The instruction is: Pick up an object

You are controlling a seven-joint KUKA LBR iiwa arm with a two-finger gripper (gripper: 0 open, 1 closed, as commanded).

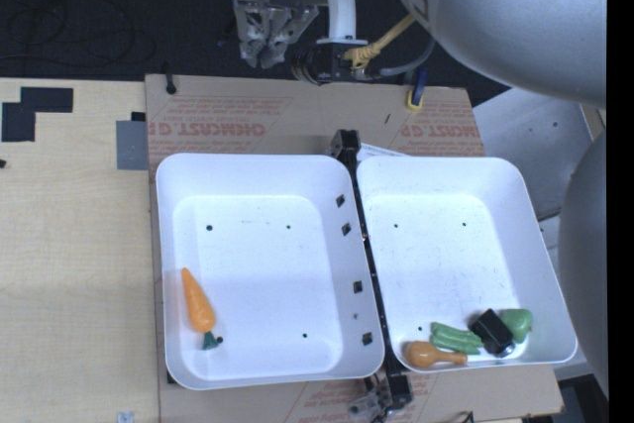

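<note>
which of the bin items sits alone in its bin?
The orange carrot, in the left bin near its left wall. The other items, a green pod, a black block and an orange-tan piece, cluster in the right bin's front corner.

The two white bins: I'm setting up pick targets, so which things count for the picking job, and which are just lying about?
For the job:
- orange plastic carrot, left bin
- green bean pod, right bin
- small black block
- green rounded piece
- orange-tan pear-shaped toy
- gripper, raised behind the bins

Lying about:
- brown cardboard sheet
- black clips on the divider
</note>
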